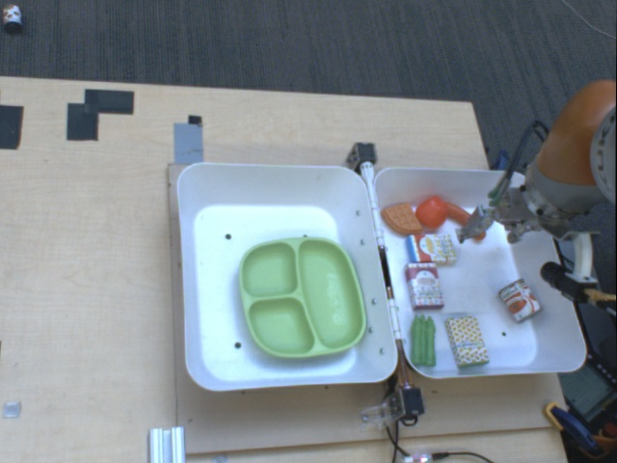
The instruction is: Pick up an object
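Camera view, looking down at a slant, has the pale wooden bench [87, 258] as its biggest thing, bearing two shallow white bins side by side. The left white bin [207, 258] holds a light green plastic plate with three compartments [303, 297], lying flat near the bin's middle.

The right white bin [559, 350] carries the small goods. The grey arm with its orange band [578, 152] reaches in from the right, and its two-finger gripper [476, 228] hangs low over the bin's upper part, just right of a round red-orange fruit [433, 211]; how far its fingers stand apart cannot be told, and nothing shows between them.

Beside the fruit lies a flat tan oval piece [403, 221]. Below them sit a small white-and-yellow packet [439, 249], a red-and-white carton [425, 286], a yellow patterned box [467, 340], a green pod-shaped item [423, 340] with its long axis running up-down, and a small red-and-white can [520, 301] lying tilted, well apart to the right.
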`<state>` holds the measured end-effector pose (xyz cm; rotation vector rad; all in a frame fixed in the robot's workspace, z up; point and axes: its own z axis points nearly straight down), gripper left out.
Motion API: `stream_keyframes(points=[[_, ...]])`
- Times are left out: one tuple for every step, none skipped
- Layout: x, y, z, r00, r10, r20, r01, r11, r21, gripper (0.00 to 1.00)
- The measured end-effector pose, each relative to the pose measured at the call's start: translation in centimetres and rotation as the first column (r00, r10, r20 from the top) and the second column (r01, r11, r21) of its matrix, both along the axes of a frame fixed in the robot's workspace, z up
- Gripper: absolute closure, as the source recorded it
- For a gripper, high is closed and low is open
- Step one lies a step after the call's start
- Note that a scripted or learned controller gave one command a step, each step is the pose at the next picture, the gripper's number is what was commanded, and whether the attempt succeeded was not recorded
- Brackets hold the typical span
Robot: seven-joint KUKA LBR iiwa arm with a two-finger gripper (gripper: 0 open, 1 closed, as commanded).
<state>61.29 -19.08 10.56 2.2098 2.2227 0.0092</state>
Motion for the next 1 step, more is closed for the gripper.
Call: stream_keyframes(points=[[-6.36,4.45,-1.91,1.000,-0.004,-0.003,0.004,1.000,0.000,0.00]])
